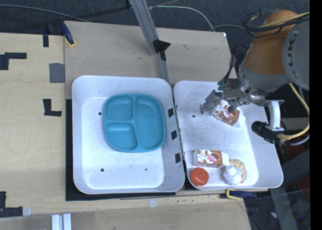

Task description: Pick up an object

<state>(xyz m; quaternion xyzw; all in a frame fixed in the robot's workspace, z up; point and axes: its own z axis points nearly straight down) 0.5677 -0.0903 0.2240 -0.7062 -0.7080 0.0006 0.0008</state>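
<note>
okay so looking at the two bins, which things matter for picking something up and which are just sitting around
In play: gripper, over the right bin; red-and-white packet beside it; carton; tomato; pastry.

Lying about: blue divided plate in the left bin; blue clamp.

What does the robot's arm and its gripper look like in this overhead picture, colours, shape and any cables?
The grey KUKA arm is thick and rounded, with a broad orange band above the wrist and part of dark lettering on its casing. Black cables loop over the band, and a yellowish one trails lower down. The wrist narrows to a two-finger gripper of grey metal with dark fittings.
</note>
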